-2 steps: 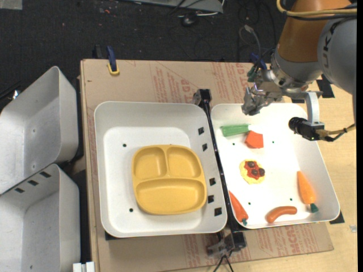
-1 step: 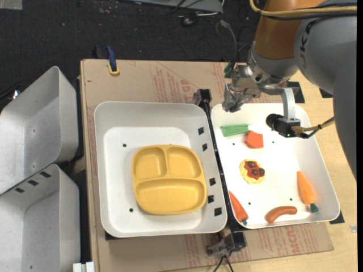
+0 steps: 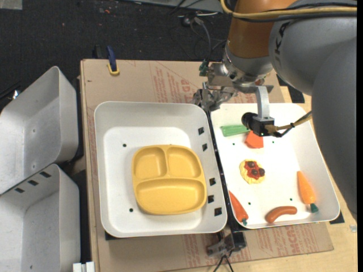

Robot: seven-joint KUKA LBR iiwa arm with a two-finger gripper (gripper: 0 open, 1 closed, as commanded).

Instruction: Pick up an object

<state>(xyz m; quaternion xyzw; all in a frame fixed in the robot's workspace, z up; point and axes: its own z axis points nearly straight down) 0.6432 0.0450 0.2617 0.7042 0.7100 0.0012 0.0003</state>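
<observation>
Since the likeliest pickings, a green piece (image 3: 233, 130) and an orange wedge (image 3: 254, 140), lie at the far end of the right bin (image 3: 283, 157), my claw (image 3: 213, 97) hangs over that far rim, released or clenched I cannot tell.

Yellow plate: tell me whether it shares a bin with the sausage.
No, the yellow plate lies in the left bin, the sausage in the right bin.
</observation>
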